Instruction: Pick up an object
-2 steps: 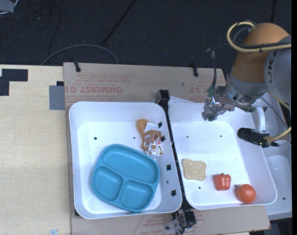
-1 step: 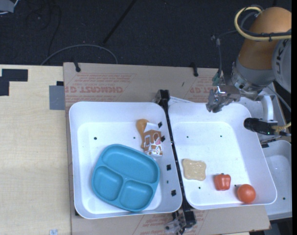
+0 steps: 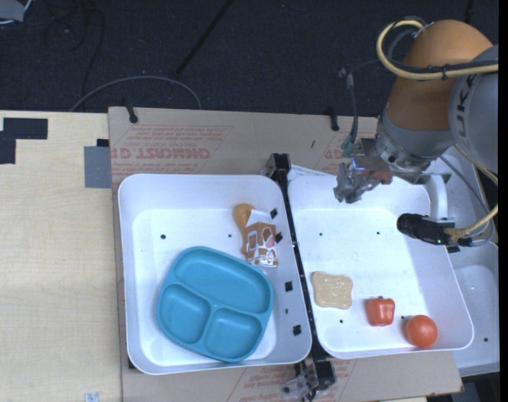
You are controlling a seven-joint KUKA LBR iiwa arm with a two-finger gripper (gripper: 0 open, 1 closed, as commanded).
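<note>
The grey arm with its orange band reaches in from the right, and its dark two-finger gripper [image 3: 351, 193] hangs over the far edge of the right shallow white plastic bin [image 3: 454, 296], close to the black divider that separates it from the left shallow white plastic bin [image 3: 141, 224]. The view is too small and dark at the tool's tip to tell whether the jaws stand apart or together, and nothing can be made out between them. Below the jaws and toward the near side, well apart from them, a flat pale tan slice of toy bread [image 3: 331, 290] lies on the right bin's floor. Farther to the right of that, a small red toy bell pepper [image 3: 381, 311] stands beside a round orange-red toy tomato [image 3: 421, 331], which sits in the bin's near right corner, the farthest of the three from the jaws. To the left of the jaws, across the divider, a small white packet with red print [image 3: 262, 245] lies touching what looks like a tan toy piece [image 3: 242, 215], possibly a chicken leg. Nearer than both, and well away from the jaws, a blue plastic tray with three compartments [image 3: 214, 303] rests tilted across the left bin's floor.
</note>
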